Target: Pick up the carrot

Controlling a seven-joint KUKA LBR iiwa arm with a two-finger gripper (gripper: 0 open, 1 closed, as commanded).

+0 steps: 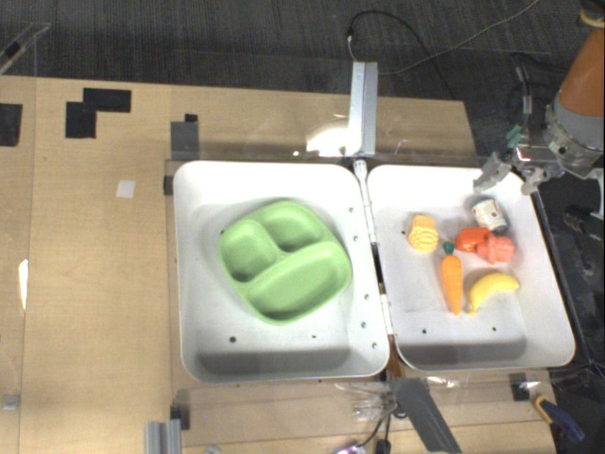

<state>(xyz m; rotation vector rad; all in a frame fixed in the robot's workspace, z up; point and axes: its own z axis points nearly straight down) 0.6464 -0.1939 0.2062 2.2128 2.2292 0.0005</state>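
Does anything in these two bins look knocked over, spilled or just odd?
Nothing stands out. The green divided plate sits flat in the left bin. The carrot, banana, corn and a red toy lie loosely clustered in the right bin, intact and inside its walls.

Carrot: small, orange, with a dark green stub at the top. Lying flat on the floor of the right-hand bin, roughly mid-bin and somewhat toward its right wall. Long axis running near to far, green end toward the far edge, tapered tip toward the near edge. Lower right flank close against a yellow banana; green end just beside a red toy.
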